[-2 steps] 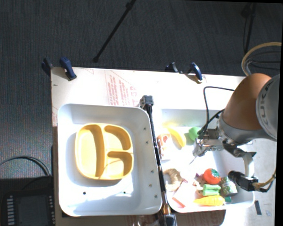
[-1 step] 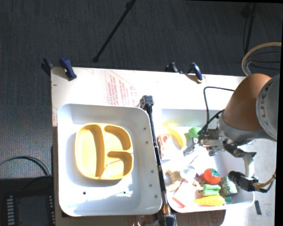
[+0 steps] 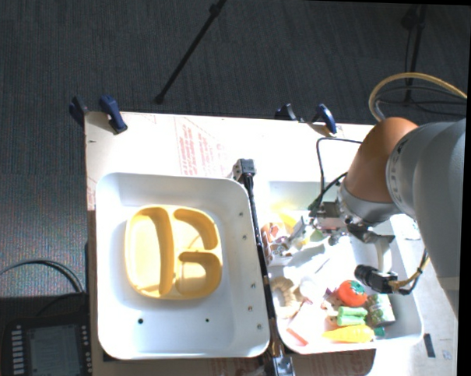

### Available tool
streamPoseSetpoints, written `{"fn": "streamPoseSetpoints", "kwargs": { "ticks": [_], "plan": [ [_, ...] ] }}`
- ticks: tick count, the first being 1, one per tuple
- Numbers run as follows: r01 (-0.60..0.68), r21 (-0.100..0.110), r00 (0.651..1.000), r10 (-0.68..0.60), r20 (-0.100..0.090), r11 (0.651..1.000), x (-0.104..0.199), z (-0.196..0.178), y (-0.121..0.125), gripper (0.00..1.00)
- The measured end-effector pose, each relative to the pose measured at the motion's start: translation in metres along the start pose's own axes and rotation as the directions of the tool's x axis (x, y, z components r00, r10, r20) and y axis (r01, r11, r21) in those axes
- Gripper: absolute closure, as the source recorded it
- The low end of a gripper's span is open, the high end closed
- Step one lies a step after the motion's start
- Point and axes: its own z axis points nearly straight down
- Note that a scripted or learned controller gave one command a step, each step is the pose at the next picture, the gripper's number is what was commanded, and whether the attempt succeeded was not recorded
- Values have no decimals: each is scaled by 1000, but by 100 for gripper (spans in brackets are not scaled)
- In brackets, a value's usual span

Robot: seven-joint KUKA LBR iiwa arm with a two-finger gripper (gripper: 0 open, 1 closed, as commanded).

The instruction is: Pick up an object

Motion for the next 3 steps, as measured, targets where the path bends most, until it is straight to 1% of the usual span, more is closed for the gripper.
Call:
{"fn": "streamPoseSetpoints", "kwargs": {
  "ticks": [1,2,3],
  "plan": [
    [-1,-3,1000,1,3,1000,17,-2,13,0],
    [4,-1,1000,-4,1,1000,18,-11,13,100],
    [2,-4,1000,-2,0,1000,77,-102,25,100]
  ]
}}
